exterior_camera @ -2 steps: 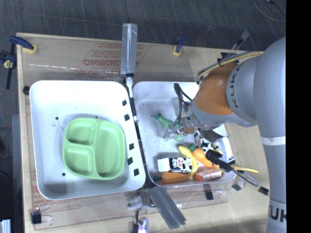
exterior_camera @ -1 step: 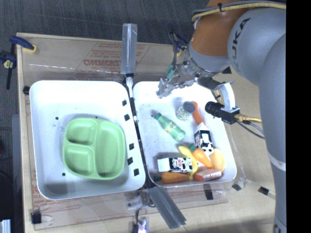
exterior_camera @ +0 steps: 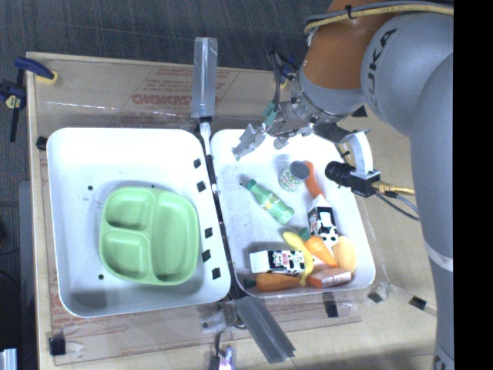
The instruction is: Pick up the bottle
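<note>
Left bin point(exterior_camera: 62, 206): holds a green divided plate point(exterior_camera: 149, 235), sitting toward the lower middle; bare white floor all around it, widest along the top. Divider rim between the bins runs down the middle with black clips on it.

Right bin point(exterior_camera: 231, 206): upper-left part is open floor. Clutter is packed along the lower and right walls: cow-print carton point(exterior_camera: 276, 261), carrot point(exterior_camera: 277, 282) lying along the bottom wall, banana point(exterior_camera: 299, 247), a second cow-print carton point(exterior_camera: 323, 222) against the right side, orange toy pieces around it.

My fingers point(exterior_camera: 262, 133) are over the right bin's top edge, spread apart, nothing between them, touching nothing I can make out.

Bottle point(exterior_camera: 268, 200): green, lying on its side on the bin floor, cap pointing up-left, base toward the banana. It sits below my fingers, clear gap between, no contact. A small round can point(exterior_camera: 293, 176) is just right of the bottle, with an orange piece point(exterior_camera: 311, 179) beside it.
</note>
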`<state>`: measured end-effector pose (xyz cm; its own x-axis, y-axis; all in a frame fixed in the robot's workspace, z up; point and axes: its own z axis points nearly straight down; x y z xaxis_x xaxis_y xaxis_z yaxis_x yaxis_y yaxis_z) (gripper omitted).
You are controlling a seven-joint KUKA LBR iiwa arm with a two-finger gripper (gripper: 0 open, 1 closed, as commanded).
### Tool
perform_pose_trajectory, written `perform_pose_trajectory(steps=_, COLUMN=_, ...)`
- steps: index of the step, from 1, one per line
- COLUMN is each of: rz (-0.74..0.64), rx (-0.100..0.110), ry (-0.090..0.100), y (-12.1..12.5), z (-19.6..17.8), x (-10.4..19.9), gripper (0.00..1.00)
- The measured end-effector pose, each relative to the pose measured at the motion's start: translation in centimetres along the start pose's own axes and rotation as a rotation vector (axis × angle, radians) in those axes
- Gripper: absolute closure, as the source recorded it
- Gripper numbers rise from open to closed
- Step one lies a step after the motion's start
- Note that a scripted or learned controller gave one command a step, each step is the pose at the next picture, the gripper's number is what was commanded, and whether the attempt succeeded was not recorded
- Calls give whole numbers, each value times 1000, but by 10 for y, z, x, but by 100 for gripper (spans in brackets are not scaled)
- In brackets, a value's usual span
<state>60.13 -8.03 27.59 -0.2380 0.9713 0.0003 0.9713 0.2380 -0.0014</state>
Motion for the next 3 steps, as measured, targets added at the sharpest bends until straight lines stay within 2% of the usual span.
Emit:
perform_pose_trajectory(steps=1, rz=-75, rx=2, ry=1, y=-44, z=127, x=-24, gripper=0)
perform_pose_trajectory(steps=2, rz=-65, rx=2, ry=1, y=-74, z=185, x=-66, gripper=0)
perform_pose_trajectory(steps=3, rz=-96, rx=0, ry=0, y=-70, z=167, x=-67, gripper=0)
